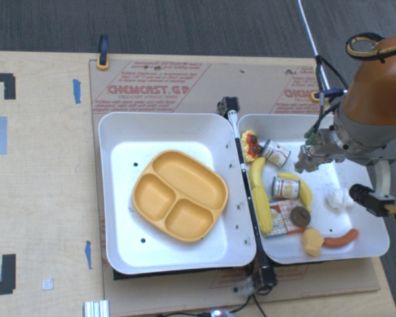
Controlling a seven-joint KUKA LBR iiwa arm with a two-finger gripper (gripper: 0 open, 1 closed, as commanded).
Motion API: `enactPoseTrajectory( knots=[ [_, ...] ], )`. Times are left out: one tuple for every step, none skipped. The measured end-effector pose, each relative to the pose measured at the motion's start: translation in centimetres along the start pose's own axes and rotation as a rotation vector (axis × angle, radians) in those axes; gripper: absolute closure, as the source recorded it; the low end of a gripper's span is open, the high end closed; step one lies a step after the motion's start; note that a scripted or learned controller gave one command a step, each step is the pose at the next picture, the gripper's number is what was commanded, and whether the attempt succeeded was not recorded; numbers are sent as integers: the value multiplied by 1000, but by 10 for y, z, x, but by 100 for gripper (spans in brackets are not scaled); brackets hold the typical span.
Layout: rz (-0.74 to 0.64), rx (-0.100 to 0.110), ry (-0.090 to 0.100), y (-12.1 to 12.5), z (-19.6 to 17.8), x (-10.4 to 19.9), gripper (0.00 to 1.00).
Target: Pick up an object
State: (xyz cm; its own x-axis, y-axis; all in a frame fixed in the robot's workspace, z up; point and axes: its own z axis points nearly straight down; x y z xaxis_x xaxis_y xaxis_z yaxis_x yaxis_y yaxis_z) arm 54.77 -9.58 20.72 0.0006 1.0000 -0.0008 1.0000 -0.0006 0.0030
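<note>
1. The bench [39, 197] is light wood, with two shallow white bins sitting side by side on a sheet of cardboard [158, 88] with red print on it.
2. The left bin [119, 144] holds a yellow-orange plate [179, 195] with three sections, lying flat and turned at an angle.
3. The right bin [376, 240] is where all the small stuff is, mostly piled along its left side.
4. Right by the divider there's an ear of corn [262, 208] lying lengthwise, with a banana [256, 172] just above it and a red and yellow toy [250, 141] at the top.
5. Two small cans: one tipped over [276, 154] near the top, the other one [285, 188] in the middle of the pile with a second banana [302, 189] curving around its right side.
6. Lower down, a dark brown round thing [299, 216] sits on a flat printed packet [282, 218], with a lemon [312, 242] below it and a carrot [340, 239] touching the lemon's right side.
7. A white lumpy thing [337, 198] sits off on its own toward the right.
8. The arm [373, 94] comes in from the right, and the gripper [309, 158] hangs over the upper middle of the right bin, just right of the tipped can. Honestly can't tell what state it's in, and nothing visible is in it.
</note>
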Motion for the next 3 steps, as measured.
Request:
enactPoseTrajectory(
  knots=[
    [0,2,1,-1,1,0,0],
    [-1,-1,-1,-68,114,-34,0],
    [8,-7,-13,-67,119,-4,0]
  ],
)
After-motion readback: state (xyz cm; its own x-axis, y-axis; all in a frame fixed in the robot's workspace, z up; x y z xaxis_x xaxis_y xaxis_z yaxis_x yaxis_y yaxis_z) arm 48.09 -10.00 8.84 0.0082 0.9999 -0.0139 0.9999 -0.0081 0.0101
